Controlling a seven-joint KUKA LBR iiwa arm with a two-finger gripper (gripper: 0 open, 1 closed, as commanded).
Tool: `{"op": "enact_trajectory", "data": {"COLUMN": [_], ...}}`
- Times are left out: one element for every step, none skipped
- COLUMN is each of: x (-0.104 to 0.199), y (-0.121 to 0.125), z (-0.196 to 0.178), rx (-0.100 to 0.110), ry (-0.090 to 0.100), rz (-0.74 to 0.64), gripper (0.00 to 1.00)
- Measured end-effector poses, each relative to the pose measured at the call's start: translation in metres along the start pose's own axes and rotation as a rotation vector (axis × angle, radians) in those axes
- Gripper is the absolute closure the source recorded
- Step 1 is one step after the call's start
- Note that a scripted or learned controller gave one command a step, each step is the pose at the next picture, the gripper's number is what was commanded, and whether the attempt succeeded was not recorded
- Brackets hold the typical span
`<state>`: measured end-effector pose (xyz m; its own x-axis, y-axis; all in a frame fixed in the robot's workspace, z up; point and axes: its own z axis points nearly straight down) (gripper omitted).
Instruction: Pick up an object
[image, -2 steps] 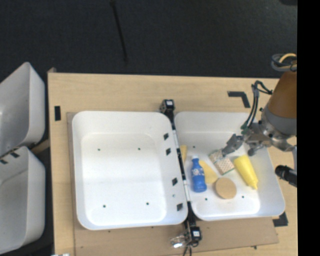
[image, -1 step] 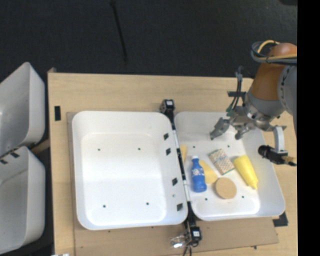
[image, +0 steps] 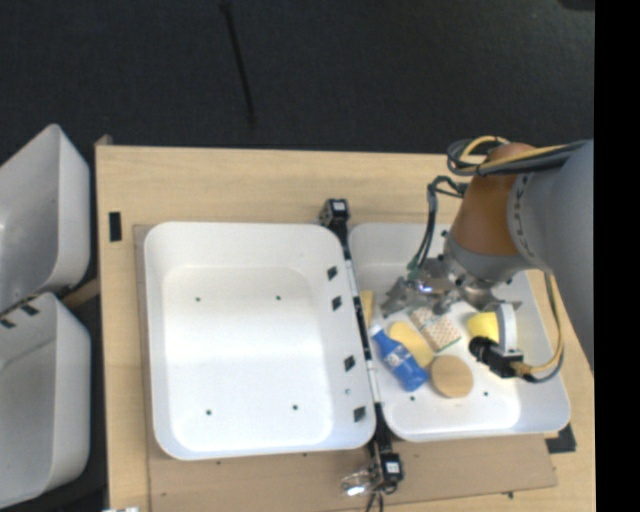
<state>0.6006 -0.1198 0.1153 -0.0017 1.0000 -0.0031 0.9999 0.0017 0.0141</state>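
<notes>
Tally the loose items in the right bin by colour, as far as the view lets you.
Yellow: 2, a block and a piece at the arm's side
Blue: 1, a packet
Tan: 1, a round disc
Speckled pale: 1, a pad
Total: 5 visible; the arm may hide more.

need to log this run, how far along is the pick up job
Done: the arm has reached into the right bin, and its gripper sits low over the pile. In hand: nothing visibly; the blue object, round tan disc and pale yellow piece all lie on the bin floor. Left: gripping one item and lifting it clear. Whether a grasp has begun is hidden by the wrist.
</notes>
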Motion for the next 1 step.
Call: {"op": "enact_trajectory", "data": {"x": [0.0226], "y": [0.0885], "z": [-0.0265], "rx": [0.001], "ry": [0.001], "rz": [-0.004], "gripper": [0.0]}}
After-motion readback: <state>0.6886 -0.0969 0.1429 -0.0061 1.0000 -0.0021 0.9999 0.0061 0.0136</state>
